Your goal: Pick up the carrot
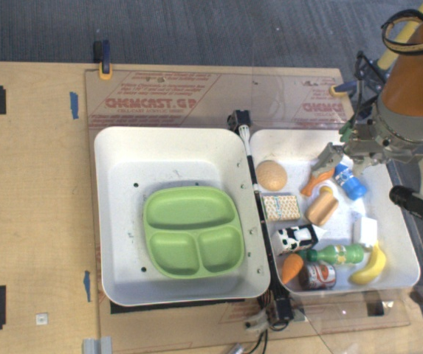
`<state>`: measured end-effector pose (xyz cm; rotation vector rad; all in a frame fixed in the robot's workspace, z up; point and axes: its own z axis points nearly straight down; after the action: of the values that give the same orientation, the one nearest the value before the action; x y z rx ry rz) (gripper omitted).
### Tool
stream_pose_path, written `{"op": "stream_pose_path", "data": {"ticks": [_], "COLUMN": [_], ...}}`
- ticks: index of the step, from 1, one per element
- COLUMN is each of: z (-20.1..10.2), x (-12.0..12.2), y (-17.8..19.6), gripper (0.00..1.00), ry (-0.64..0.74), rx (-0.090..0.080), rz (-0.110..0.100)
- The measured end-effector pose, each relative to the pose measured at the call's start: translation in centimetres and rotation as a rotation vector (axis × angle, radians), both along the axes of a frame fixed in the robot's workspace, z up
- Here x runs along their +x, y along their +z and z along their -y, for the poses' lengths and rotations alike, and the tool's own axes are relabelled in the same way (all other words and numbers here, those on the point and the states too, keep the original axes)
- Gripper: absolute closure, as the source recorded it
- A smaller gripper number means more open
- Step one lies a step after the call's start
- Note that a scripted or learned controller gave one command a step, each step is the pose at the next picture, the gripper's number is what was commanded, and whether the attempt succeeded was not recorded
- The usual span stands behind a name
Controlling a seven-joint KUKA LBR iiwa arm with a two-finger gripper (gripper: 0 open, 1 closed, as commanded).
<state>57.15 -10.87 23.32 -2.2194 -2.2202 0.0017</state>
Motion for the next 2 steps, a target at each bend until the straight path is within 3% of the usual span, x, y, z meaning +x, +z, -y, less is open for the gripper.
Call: {"op": "stream_pose_path", "data": {"ticks": [1,2], "z": [3.3,3.6], "x": [5.5,1.4], "y": [-13.7,-14.1], "gripper": [0.0,0.0], "ry": [0.088,0.338], "rx": [-0.002,-0.008], "rz": [0.006,0.02]}}
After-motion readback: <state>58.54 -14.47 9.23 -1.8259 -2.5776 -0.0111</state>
